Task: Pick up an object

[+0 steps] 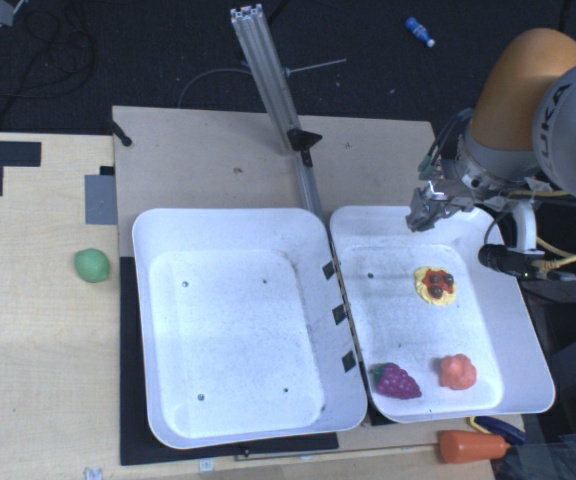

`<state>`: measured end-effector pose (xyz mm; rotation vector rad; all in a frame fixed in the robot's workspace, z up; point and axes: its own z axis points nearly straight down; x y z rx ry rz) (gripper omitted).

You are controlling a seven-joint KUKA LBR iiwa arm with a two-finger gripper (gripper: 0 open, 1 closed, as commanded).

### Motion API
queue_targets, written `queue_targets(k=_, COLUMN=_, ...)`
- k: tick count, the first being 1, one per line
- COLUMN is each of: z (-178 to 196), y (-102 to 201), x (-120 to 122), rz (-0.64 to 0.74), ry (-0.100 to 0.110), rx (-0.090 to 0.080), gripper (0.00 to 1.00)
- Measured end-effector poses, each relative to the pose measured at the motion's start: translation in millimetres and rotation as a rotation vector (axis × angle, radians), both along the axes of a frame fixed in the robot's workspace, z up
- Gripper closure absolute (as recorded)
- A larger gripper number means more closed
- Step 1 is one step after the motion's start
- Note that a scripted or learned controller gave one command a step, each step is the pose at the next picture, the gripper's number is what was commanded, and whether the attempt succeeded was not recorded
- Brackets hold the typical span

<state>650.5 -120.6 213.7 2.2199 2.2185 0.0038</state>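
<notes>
Three small objects lie in the right bin: a yellow piece with red spots near its middle, a purple grape bunch at the front left, and an orange-pink lump at the front right. My gripper hangs over the bin's back edge, above and behind the yellow piece, with nothing visible between its fingers. The grey arm with its orange band comes in from the right.
The left bin sits beside the right one. A green ball rests on the wooden bench to the left. An orange carrot-like object lies in front of the right bin. A metal rail slants up behind the bins.
</notes>
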Motion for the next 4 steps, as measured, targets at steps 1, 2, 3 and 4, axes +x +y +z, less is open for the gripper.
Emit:
queue_targets(k=1, z=4.2, y=43.1, x=-21.8, rz=0.003, ry=0.004, rx=0.001, gripper=1.0)
queue_targets(k=2, z=16.2, y=90.0, x=-36.7, rz=0.004, ry=0.003, rx=0.002, gripper=1.0)
queue_targets(k=3, z=6.4, y=139.2, x=-52.2, rz=0.004, ry=0.005, rx=0.001, gripper=1.0)
queue_targets(k=4, z=17.2, y=183.2, x=-65.1, rz=0.003, ry=0.004, rx=0.002, gripper=1.0)
